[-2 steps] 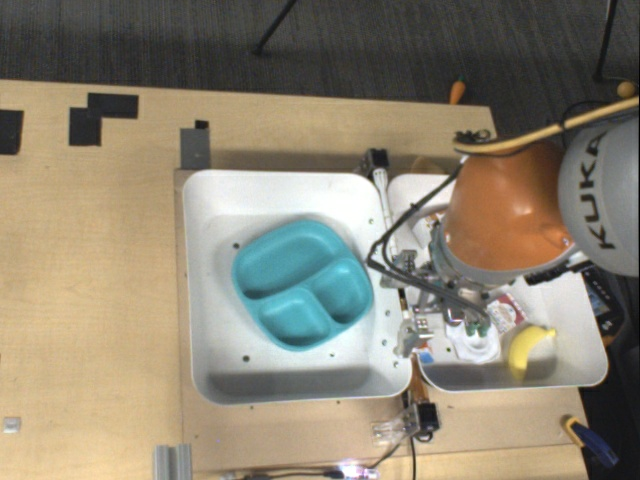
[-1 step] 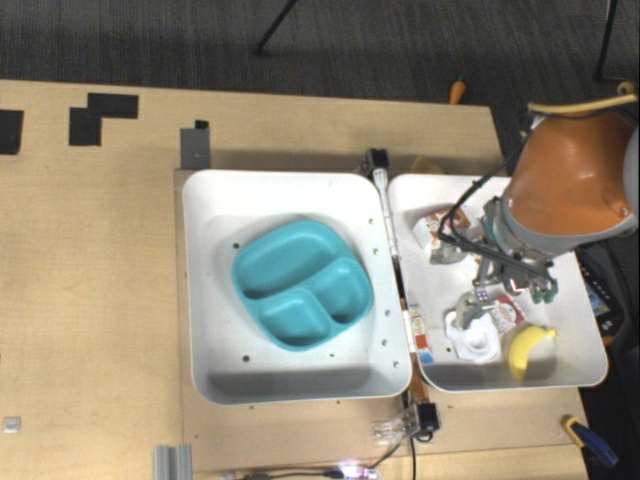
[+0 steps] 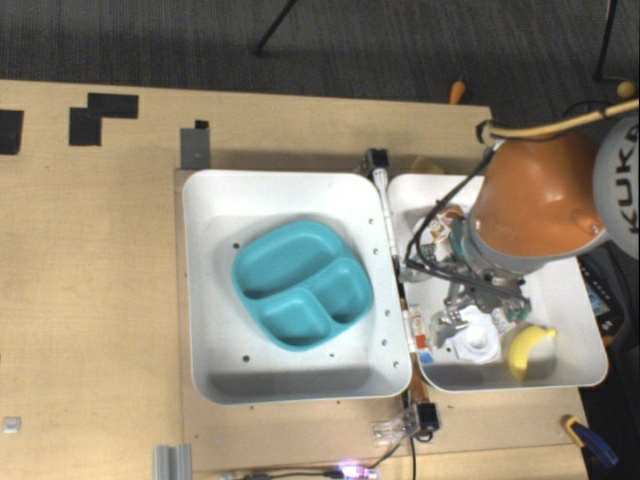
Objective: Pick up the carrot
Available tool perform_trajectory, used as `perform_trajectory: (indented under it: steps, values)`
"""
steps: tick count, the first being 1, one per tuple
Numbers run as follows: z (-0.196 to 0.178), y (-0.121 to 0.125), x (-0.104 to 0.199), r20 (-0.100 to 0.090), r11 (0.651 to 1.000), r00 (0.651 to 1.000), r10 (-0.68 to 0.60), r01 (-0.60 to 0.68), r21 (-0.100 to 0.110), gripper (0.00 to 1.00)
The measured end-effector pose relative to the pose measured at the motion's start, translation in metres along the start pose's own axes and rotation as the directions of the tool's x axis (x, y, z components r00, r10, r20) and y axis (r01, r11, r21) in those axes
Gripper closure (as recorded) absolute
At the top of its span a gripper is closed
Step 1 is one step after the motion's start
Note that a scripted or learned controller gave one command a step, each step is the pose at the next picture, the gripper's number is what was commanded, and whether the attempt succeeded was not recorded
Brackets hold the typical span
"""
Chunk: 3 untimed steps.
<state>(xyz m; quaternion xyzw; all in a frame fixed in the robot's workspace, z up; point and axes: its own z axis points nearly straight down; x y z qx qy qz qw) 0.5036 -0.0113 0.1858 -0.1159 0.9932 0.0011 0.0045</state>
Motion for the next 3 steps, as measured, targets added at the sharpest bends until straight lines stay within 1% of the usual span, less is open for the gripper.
perform_trajectory:
  steps: [1, 2, 3]
  values:
    - [0.048, -0.079, -0.019, -0.001, 0.994, 0.994, -0.113, 0.113, 0.004, 0.00]
    - [-0.002, -0.033, 0.002, 0.004, 0.985, 0.985, -0.173, 0.173, 0.003, 0.00]
    - [-0.001, -0.060, 0.020, 0.001, 0.778, 0.778, -0.629, 0.629, 0.004, 0.00]
